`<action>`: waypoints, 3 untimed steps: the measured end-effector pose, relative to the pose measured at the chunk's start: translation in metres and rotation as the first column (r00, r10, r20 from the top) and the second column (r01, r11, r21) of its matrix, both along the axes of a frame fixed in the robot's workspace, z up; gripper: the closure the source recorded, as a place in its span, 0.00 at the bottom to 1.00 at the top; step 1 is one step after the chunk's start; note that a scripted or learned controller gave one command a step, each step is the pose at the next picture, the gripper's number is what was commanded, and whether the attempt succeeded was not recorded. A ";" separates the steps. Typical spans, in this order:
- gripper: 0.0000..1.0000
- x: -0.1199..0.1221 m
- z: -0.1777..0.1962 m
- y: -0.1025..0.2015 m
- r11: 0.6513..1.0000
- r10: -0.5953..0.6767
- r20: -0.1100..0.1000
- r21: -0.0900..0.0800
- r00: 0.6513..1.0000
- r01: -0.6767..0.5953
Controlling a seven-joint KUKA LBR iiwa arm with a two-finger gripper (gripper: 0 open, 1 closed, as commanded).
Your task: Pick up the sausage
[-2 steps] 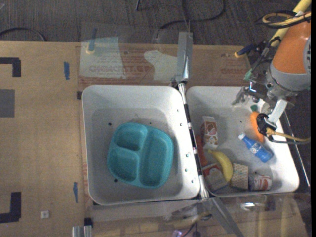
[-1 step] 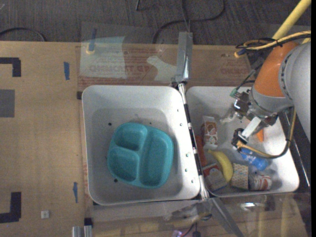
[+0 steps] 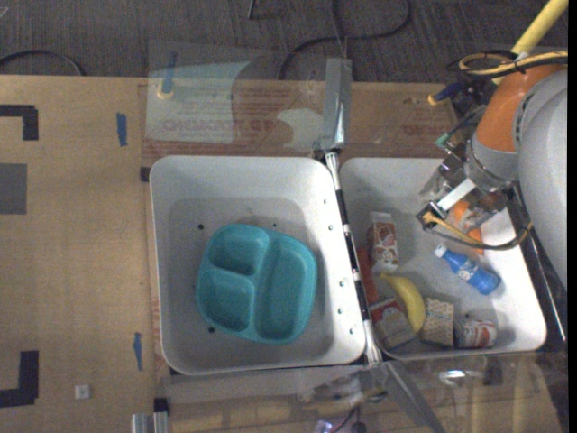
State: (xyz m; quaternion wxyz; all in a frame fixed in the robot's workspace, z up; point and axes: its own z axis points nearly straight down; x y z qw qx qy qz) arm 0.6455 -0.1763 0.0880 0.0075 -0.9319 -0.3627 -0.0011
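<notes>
We see soft, even, rather dim light with a faint bluish cast, the white left bin [image 3: 243, 183] and right bin [image 3: 397, 188] brightest and only weakly shaded along their inner walls, pale glare on the clear sheet [image 3: 212, 106] above them, and the near arm [image 3: 550, 142] blurred at the right edge.

The arm [image 3: 548, 152] enters at the right edge of the frame, in its upper half. The orange band [image 3: 505, 120] sits directly above the grey wrist [image 3: 489, 162]. The gripper [image 3: 460, 204] extends down-left from the wrist, apparently angled steeply downward; detail there is blurred.
</notes>
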 end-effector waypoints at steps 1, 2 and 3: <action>0.00 -0.011 0.040 -0.034 0.930 -0.366 -0.002 -0.014 0.931 0.366; 0.00 -0.016 -0.001 0.039 0.860 -0.510 0.004 -0.015 0.860 0.510; 0.00 -0.010 0.083 -0.048 0.938 -0.347 0.001 -0.015 0.938 0.347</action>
